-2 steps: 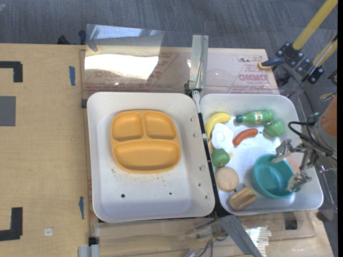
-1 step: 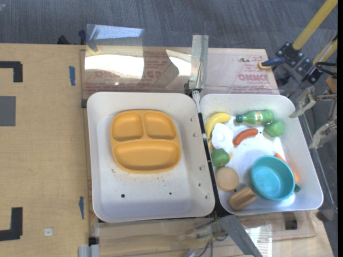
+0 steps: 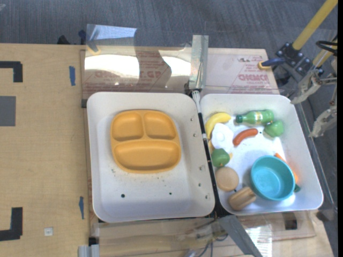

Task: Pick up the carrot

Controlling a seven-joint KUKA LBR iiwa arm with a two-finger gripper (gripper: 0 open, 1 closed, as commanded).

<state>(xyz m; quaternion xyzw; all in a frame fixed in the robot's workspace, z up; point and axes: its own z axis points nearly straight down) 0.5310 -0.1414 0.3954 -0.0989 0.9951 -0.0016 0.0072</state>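
Step in hand: the approach, with the grasp not yet begun. The carrot [image 3: 292, 171] lies just right of the blue bowl [image 3: 272, 178], touching it or tucked partly under its rim, so little more than an orange sliver shows. It sits between the bowl and the white bin's wall [image 3: 313, 162]. Pincer state: cannot tell.

Up-left of the bowl lies a red-orange sausage-like piece [image 3: 245, 136], easy to confuse with the carrot. A green bottle [image 3: 255, 116] lies above the bowl and a brown round piece [image 3: 227, 178] to its left.

My read is that the next move needs a descent into the narrow gap right of the bowl, jaws set across the carrot. Risks are nudging the bowl or hitting the wall.
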